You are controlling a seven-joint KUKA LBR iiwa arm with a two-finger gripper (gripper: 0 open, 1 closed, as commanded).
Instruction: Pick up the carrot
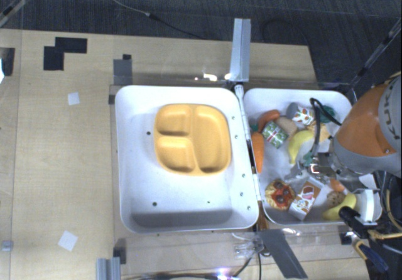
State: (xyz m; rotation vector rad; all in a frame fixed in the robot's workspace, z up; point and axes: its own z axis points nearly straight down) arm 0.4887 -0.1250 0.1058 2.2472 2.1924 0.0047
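Orange carrot (257,152) — yellow tray (191,139), yellow banana (299,143) — two white bins (132,147).

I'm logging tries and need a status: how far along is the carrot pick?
Done: the arm has reached over the right bin. In hand: the pincer hangs among the clutter near a banana, with nothing seen held. Left: the carrot lies untouched against the bin's left wall, apart from the pincer.

Tray (191,137) in L bin (135,166), carrot (257,152) at R bin (342,98) L wall
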